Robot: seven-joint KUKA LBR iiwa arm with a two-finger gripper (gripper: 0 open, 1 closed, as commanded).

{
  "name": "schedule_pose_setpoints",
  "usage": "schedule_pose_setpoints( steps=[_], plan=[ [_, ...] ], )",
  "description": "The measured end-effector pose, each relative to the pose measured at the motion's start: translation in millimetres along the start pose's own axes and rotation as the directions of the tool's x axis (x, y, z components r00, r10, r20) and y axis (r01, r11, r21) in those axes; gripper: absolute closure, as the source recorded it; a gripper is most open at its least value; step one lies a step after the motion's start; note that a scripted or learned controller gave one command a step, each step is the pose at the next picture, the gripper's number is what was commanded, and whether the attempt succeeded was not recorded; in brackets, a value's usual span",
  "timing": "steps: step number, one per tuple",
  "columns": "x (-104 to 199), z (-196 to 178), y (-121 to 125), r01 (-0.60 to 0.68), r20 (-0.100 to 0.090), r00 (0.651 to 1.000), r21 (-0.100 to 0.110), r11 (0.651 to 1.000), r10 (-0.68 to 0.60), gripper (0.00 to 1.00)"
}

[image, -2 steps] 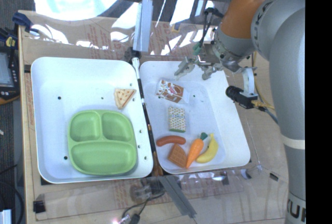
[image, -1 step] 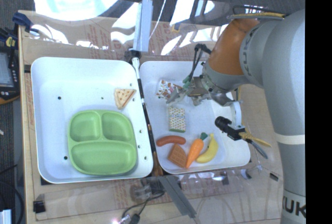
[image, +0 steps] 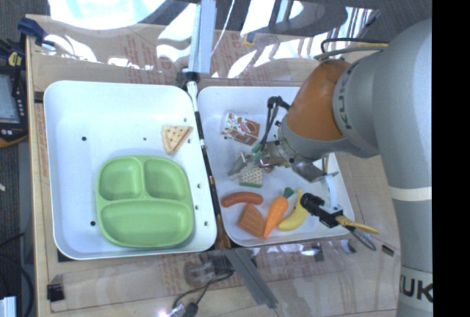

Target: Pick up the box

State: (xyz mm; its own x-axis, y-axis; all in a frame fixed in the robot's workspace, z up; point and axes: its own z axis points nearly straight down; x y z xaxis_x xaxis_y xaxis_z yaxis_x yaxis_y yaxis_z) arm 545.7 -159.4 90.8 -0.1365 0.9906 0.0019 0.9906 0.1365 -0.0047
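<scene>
The box (image: 241, 128) is a small white carton with red and brown print, lying flat in the far left part of the right bin (image: 220, 106). My gripper (image: 252, 160) hangs low over the bin's middle, just nearer the camera than the box and apart from it, directly above a pale green waffle square (image: 251, 177). The grey arm with its orange band (image: 317, 106) reaches in from the right and hides the bin's right side.
Along the right bin's near edge lie a sausage (image: 241, 199), an orange waffle (image: 250, 220), a carrot (image: 276, 212) and a banana (image: 296, 219). The left bin (image: 73, 110) holds a green divided plate (image: 145, 202) and a triangular cracker (image: 175, 137).
</scene>
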Motion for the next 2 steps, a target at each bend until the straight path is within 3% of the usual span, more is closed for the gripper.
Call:
schedule_pose_setpoints(
  steps=[1,2],
  plan=[
    [0,-10,0,0.007,0.002,1.0,0.003,1.0,-0.007,1.0],
    [16,-109,16,-0.084,0.002,0.996,-0.003,0.996,0.084,1.0]
  ],
)
